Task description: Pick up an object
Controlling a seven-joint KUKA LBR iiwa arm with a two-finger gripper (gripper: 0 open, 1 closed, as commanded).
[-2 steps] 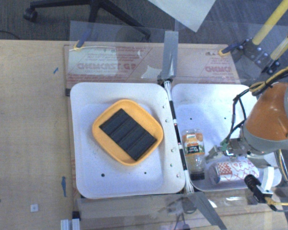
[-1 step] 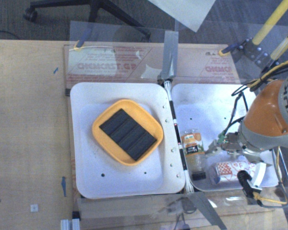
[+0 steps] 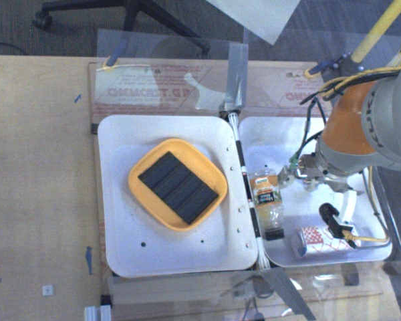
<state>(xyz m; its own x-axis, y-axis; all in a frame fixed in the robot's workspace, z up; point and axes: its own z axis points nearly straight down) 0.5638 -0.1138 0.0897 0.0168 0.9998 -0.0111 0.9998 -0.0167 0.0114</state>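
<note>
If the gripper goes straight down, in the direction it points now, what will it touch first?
Probably the bare white floor of the right bin. The gripper hangs just right of the small bottle lying by the bin's left wall, so it might graze the bottle; depth is unclear from this view.

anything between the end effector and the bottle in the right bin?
Nothing visible. The end effector hangs just right of the bottle, with bare right bin floor between them. The checkered carton lies lower right, off that line.

One fixed overhead camera, slanted down on both white bins (image 3: 113,199).
</note>
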